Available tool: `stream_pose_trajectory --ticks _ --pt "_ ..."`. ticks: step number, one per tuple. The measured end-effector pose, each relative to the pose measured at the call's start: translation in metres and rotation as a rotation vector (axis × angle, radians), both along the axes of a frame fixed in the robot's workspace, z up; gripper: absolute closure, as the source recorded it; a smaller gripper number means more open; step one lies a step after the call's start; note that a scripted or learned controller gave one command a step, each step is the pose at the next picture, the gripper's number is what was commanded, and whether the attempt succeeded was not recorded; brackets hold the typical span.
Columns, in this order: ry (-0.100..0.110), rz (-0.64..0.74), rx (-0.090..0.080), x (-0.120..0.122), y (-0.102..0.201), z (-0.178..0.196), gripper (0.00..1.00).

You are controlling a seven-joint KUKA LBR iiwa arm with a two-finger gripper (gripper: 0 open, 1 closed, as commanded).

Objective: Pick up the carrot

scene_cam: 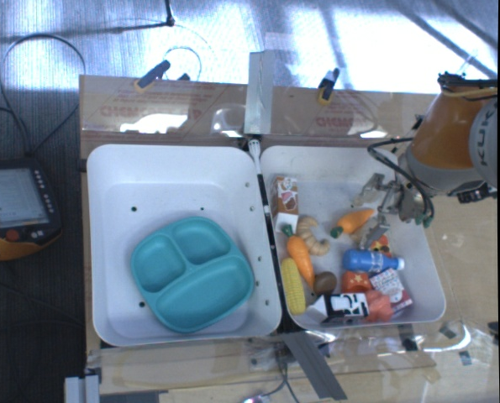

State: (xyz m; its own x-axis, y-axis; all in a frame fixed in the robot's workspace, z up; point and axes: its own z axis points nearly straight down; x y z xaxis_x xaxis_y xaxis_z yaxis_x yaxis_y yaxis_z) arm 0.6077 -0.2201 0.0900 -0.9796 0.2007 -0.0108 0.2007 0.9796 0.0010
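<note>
The task looks barely begun: the carrot (300, 259) lies on the floor of the right bin (426, 263), near its left wall, between a corn cob (293, 285) on its near side and a small tan piece just beyond it. Nothing is lifted. The gripper (382, 206) hovers over the far right part of that bin, beside another orange, carrot-like toy (354, 222). Whether the fingers are apart or together I cannot tell. The carrot lies left of them and nearer, well apart.
</note>
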Motion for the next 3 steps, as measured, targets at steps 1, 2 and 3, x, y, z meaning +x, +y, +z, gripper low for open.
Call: stream_pose_trajectory --ticks 1,2,3 --pt "-0.002 0.078 -0.007 0.000 0.011 0.001 0.00" --pt "-0.003 -0.375 0.002 -0.015 -0.002 0.000 0.00" --pt "-0.011 -0.373 -0.002 -0.012 -0.002 0.013 1.00"
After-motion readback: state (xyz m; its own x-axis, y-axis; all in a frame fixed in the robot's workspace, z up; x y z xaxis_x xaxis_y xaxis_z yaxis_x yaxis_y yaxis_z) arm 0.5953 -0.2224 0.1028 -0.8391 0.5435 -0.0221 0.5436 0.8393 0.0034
